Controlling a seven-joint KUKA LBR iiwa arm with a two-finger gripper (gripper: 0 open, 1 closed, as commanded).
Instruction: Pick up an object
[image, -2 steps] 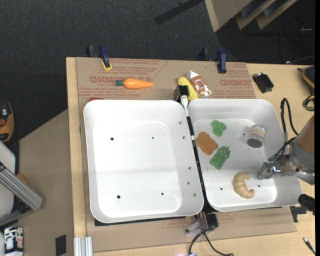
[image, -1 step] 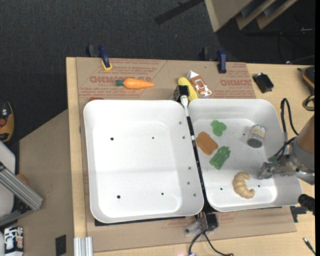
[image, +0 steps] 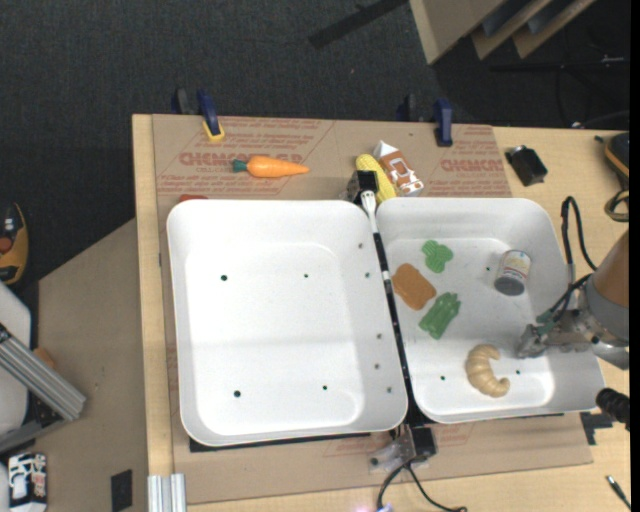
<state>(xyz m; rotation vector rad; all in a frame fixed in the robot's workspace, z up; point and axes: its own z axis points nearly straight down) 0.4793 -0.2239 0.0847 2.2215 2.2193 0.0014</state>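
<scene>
I read this overhead view of the bench with the right bin (image: 540, 225) as my landmark. Inside it lie five objects. A croissant (image: 487, 369) rests near its front edge, toward the middle. A green toy piece (image: 439, 314) lies just behind and to the left of the croissant, and a tan bread-like piece (image: 412, 286) sits touching or nearly touching that green piece, close to the bin's left wall. A second, smaller green piece (image: 436, 256) lies just behind the tan one. A small can (image: 513, 272) lies on its side toward the bin's back right.

The gripper (image: 532, 341) sits low at the bin's right side, just right of the croissant and apart from it, in front of the can. I see nothing between its fingers. Whether the jaws are spread or pressed together I cannot tell, since the tips are small and blurred against the white floor. The grey arm (image: 612, 300) enters over the bin's right rim.

The left bin (image: 190, 300) adjoins the landmark's left wall. Behind the landmark's back left corner, on the cardboard sheet (image: 160, 190), lie a yellow corn cob (image: 371, 170) and a small orange-and-white packet (image: 401, 174), side by side. A carrot (image: 273, 168) lies farther left on the same sheet, behind the left bin.
</scene>
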